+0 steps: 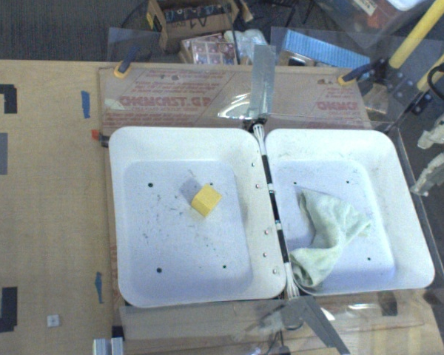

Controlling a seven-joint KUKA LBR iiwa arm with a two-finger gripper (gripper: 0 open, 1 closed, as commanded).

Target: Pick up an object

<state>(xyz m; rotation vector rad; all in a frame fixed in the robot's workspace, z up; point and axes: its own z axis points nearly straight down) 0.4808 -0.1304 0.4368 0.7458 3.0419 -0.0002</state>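
Observation:
A small yellow block (206, 200) lies near the middle of the left bin (133, 154), slightly toward its far side. A crumpled pale green cloth (328, 232) lies in the right bin (385, 161). It stretches from the bin's middle down to its near left corner, against the divider between the bins.
The two white bins sit side by side on a wooden bench, joined along a centre rim (270, 198). A cardboard sheet (177, 98) and a metal bracket (263, 80) stand behind them. A yellow pole (423, 22) and clutter lie at the far right.

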